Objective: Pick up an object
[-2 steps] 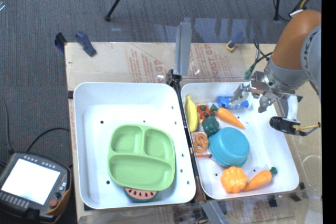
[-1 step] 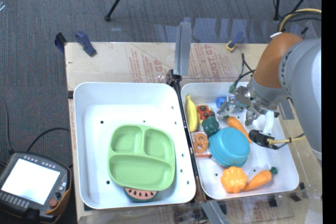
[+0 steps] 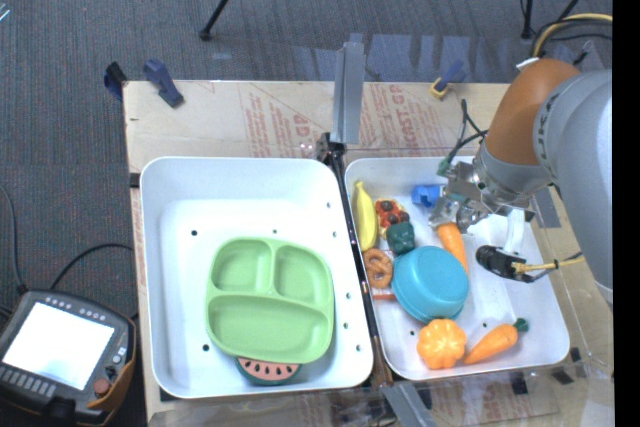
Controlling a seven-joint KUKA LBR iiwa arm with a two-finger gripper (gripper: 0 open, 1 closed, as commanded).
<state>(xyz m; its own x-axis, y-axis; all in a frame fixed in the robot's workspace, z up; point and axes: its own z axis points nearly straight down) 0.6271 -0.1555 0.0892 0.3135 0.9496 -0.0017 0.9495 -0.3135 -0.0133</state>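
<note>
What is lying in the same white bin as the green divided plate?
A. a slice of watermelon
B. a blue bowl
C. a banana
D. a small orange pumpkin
A: the watermelon slice peeks out from under the near edge of the green divided plate in the left bin, while the banana, blue bowl and pumpkin all lie in the right bin.

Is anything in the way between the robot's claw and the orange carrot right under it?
Nothing visible blocks it. The gripper hangs right above the top end of the orange toy carrot in the right white bin. The round blue bowl touches the carrot's lower side, and the small blue block sits beside the gripper.
</note>
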